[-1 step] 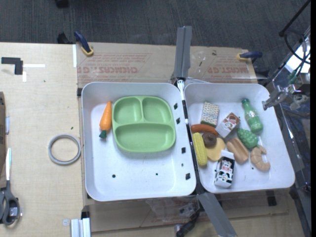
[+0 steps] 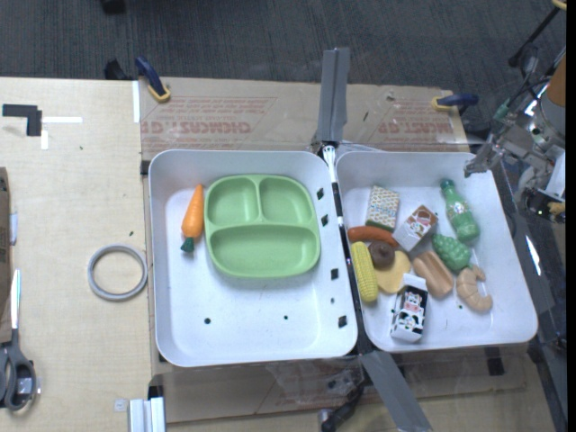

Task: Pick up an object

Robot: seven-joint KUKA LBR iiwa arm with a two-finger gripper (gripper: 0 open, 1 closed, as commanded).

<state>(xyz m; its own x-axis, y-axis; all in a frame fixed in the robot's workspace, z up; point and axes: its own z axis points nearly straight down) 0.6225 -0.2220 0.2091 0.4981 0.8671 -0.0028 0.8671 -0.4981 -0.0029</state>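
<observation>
Looking down on a bench with two shallow white bins side by side. The left bin (image 2: pixel 171 322) holds a green divided plate (image 2: pixel 263 226) with three compartments, lying flat toward the far side. A toy carrot (image 2: pixel 192 214), orange with a dark green top, lies just beside the plate's left edge, its green end pointing near.

The right bin (image 2: pixel 508 322) holds a cluster of toy food. A green bottle (image 2: pixel 459 212) with a white label lies tilted at the far right. A patterned box (image 2: pixel 382 207) sits at the far left of the heap, a small red and white carton (image 2: pixel 417 226) beside it. A red sausage (image 2: pixel 372 236) lies above a yellow corn cob (image 2: pixel 364 271). A brown round piece (image 2: pixel 382 256) rests on a yellow slice (image 2: pixel 393 277). A green leafy piece (image 2: pixel 452 251), a tan bread roll (image 2: pixel 433 273) and a croissant (image 2: pixel 474 290) sit to the right. A milk carton (image 2: pixel 409 312) with a cow picture lies nearest.

The arm's gripper (image 2: pixel 504 142) hangs at the right bin's far right corner, apart from every toy; whether its pincer is wide or narrow I cannot tell.

A grey ring (image 2: pixel 118 271) and scissors (image 2: pixel 16 372) lie on the bench to the left.
</observation>
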